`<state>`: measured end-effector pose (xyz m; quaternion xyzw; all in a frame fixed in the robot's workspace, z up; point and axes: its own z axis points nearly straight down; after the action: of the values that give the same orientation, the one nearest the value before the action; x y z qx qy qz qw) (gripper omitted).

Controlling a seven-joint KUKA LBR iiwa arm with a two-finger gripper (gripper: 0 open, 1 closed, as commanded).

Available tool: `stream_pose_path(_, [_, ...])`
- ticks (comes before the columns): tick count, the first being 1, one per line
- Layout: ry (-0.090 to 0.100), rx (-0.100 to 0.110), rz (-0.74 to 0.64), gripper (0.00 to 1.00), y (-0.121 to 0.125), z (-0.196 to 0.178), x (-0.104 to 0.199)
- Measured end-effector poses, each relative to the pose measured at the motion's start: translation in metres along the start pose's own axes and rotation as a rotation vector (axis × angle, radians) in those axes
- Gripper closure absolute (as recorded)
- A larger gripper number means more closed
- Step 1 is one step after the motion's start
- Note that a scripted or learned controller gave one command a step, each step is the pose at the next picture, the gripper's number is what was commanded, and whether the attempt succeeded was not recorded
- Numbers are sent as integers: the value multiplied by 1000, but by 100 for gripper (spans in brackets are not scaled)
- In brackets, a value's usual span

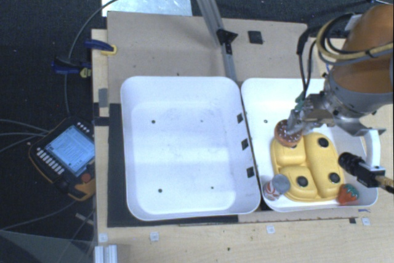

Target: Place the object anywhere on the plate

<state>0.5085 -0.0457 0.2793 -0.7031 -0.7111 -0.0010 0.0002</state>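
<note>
1. A small round brown doughnut-like object with pale sprinkles (286,132) sits in the right white bin (261,105), at the upper left corner of the yellow plastic divided plate (308,166), resting on or just touching the plate's rim.
2. The two-finger gripper (295,123) is directly over this object, its tip down at the object's upper right side. Whether the jaws are wide, narrow or closed on it cannot be told from this slanted view.
3. The yellow plate lies in the lower part of the right bin and has several raised sections with dark spots on them.
4. A small grey-capped item (276,185) lies at the plate's lower left edge, near the bin's bottom left corner.
5. A red strawberry-shaped toy (349,194) lies at the plate's lower right, near the bin's bottom right corner.
6. The grey arm with the orange band (369,46) reaches in from the right, above the right bin, with dark cables looped by it.
7. The left white bin (181,145) sits just beside the right one, their rims touching.
8. Both bins rest on the brown tabletop (172,46).
9. An orange-edged handheld pendant with a lit screen (64,154) lies on the dark floor, well apart to the left.
</note>
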Motion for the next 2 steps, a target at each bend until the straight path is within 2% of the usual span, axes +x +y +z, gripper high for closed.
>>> stream_pose_path(1, [0, -1, 1, 100, 3, 2, 54])
stream_pose_path(2, [0, 1, 1, 100, 14, 21, 106])
